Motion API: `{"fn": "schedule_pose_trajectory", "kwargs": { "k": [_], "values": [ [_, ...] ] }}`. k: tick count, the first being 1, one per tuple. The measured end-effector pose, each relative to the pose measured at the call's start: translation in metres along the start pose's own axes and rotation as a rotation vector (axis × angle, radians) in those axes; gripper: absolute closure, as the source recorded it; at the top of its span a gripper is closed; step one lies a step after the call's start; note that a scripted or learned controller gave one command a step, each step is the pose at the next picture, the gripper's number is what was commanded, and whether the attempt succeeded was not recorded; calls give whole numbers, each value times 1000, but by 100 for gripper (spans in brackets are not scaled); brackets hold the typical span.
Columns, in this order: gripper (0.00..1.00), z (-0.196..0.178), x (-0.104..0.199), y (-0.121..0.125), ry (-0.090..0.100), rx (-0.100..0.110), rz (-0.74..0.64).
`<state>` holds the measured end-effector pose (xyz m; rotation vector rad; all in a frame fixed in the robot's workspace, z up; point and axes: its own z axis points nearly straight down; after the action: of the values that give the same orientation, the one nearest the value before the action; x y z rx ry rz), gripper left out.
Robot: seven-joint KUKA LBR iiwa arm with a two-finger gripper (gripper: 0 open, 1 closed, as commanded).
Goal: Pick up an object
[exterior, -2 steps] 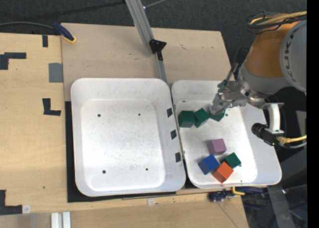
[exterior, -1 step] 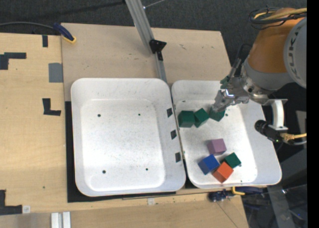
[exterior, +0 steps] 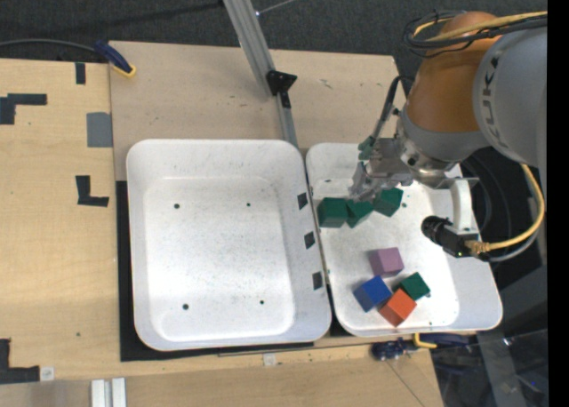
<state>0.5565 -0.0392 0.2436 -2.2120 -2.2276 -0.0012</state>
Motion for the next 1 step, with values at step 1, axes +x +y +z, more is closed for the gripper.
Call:
{"fn": "schedule_pose_trajectory", "kwargs": {
  "k": [1],
  "values": [
    [100,2,49,-25,-1,2,1]
  ]
}}
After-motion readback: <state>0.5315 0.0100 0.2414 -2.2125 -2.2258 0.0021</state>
